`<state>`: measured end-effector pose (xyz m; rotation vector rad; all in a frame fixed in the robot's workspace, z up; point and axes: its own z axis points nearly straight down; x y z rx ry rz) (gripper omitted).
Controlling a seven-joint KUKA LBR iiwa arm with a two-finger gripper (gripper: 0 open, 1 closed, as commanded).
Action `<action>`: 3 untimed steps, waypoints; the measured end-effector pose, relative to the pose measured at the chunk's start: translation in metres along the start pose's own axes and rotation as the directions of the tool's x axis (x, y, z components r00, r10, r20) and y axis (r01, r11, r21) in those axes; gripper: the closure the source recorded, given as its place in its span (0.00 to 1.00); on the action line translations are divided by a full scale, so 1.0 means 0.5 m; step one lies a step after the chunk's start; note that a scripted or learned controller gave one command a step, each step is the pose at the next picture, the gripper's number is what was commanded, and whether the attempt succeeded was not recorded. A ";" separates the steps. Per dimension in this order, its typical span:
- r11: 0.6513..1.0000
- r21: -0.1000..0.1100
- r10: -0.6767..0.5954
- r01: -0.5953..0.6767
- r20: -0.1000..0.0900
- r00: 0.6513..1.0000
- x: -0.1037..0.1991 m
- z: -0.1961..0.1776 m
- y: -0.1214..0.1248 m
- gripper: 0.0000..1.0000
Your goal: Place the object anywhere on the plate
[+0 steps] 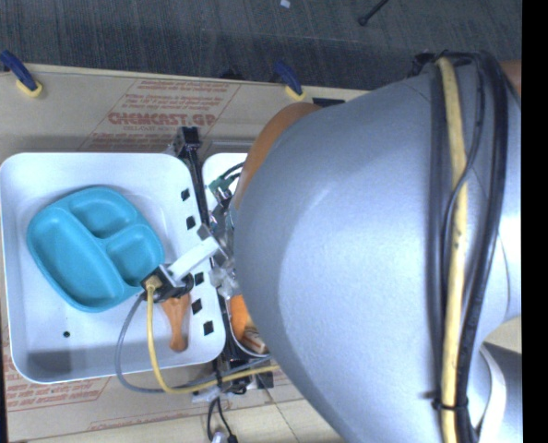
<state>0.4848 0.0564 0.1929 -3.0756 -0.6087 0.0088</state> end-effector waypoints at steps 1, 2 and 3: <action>0.991 0.003 0.135 -0.135 0.002 0.991 0.074 0.003 0.074 1.00; 0.992 0.014 0.123 -0.123 0.012 0.992 0.075 -0.014 0.066 1.00; 0.998 0.005 -0.060 0.060 0.004 0.998 0.070 -0.055 -0.024 1.00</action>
